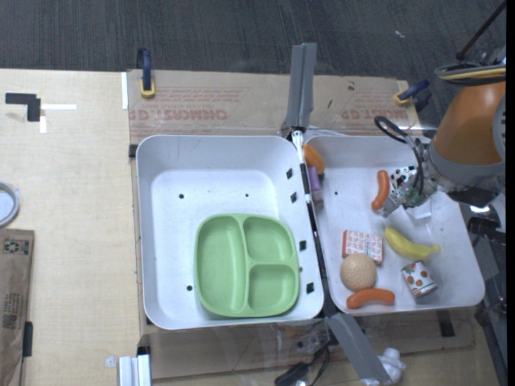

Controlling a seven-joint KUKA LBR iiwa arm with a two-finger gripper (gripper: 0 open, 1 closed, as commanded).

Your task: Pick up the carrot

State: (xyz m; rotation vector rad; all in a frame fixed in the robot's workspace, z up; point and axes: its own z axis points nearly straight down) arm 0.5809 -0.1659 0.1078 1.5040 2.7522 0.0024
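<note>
Far to the left, on the wooden bench (72, 215), a roll of tape (5, 206) lies at the edge, with a brown paper bag (16, 296) nearer the front. Next comes the left bin (161, 167). It holds a green divided plate (245, 264) lying flat toward its front right.

Across the divider is the right bin (354, 155). An orange piece (314, 159) and a purple thing (315, 186) are tucked against its left wall, too hidden for me to name. Toward the front lies a small red-and-white box (362, 244), with a round tan ball (359, 272) touching its front side. In front of the ball lies an orange-red stick (371, 298).

The carrot (380, 190), as best I can judge, is the orange piece standing lengthwise in the back half of the right bin. It lies on the bin floor, just to the left of my gripper (405, 190).

My gripper hangs low over the bin, right beside the carrot and very close to it or touching. I cannot tell whether it is wide or narrow, and nothing shows clearly inside it. In front of it lies a banana (411, 244), and a small patterned can (418, 280) sits near the front right corner. My arm, with its orange band (475, 123), comes in from the right above the bin's edge.
</note>
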